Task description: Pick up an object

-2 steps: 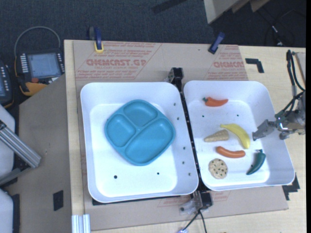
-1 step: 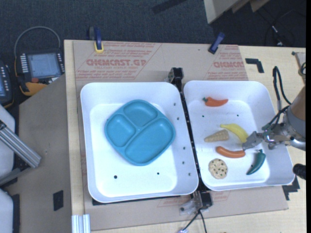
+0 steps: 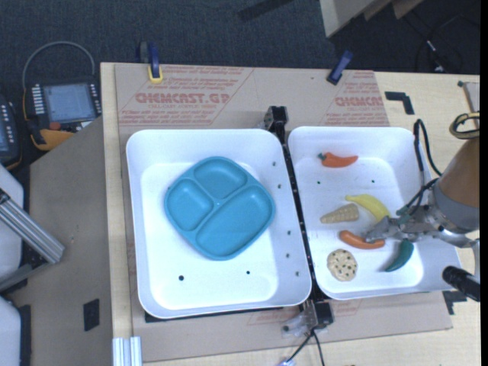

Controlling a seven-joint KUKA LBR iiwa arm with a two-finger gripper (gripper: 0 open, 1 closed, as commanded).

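The right bin (image 3: pixel 305 204) holds several small toy foods. An orange-red sausage (image 3: pixel 358 240) lies near its middle, with a yellow banana (image 3: pixel 369 203) and a tan cone (image 3: pixel 338 215) just above it. Below the sausage sits a speckled cookie (image 3: pixel 342 264), and a green pepper (image 3: pixel 399 256) lies to the right. An orange carrot (image 3: pixel 338 159) rests at the back. My gripper (image 3: pixel 382 232) reaches in low from the right, its tip at the sausage's right end, between the banana and the green pepper. Nothing is lifted off the bin floor.
The left bin (image 3: pixel 152 280) holds a blue divided plate (image 3: pixel 219 207). A black divider with clamps (image 3: pixel 276 117) runs between the bins. Cables (image 3: pixel 421 151) trail over the right bin's far right edge. A pendant (image 3: pixel 67 103) lies off the bench at the left.
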